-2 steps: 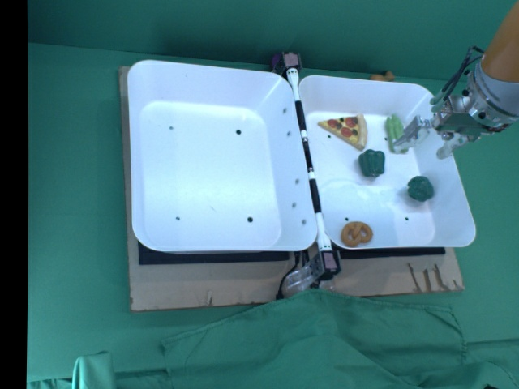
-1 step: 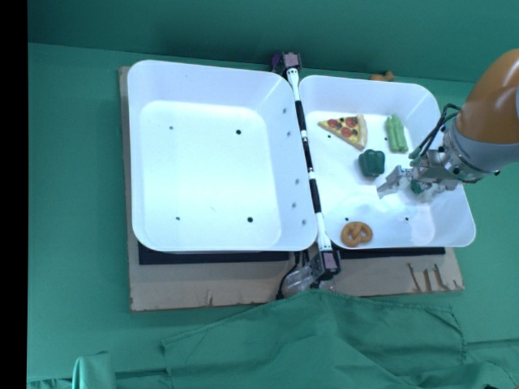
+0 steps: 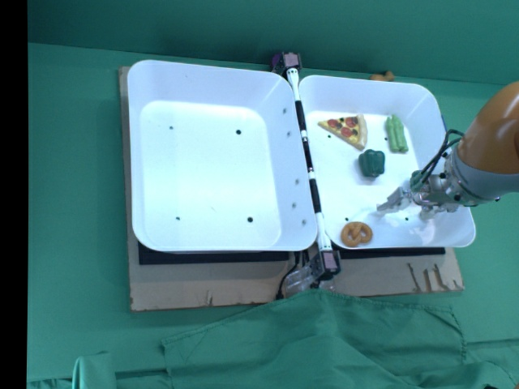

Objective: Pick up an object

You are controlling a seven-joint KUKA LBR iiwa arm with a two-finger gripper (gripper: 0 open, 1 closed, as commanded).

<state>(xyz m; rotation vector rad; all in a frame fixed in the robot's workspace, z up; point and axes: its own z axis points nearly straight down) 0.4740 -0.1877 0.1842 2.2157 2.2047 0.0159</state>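
The right bin (image 3: 430,104) holds a pizza slice (image 3: 345,128), a light green pea pod (image 3: 396,133), a dark green bell pepper (image 3: 371,163) and a brown pretzel (image 3: 356,234). My gripper (image 3: 403,210) hangs over the bin's lower right part, to the right of the pepper and up and right of the pretzel. It looks open, with nothing between its fingers; one silver finger (image 3: 392,201) points left toward the bin's middle. No object touches the gripper.
The left bin (image 3: 150,79) sits beside the right one, with a black-and-white divider rail (image 3: 306,160) between them. Both rest on a cardboard sheet (image 3: 211,294) over green cloth. A small orange thing (image 3: 383,76) lies behind the right bin.
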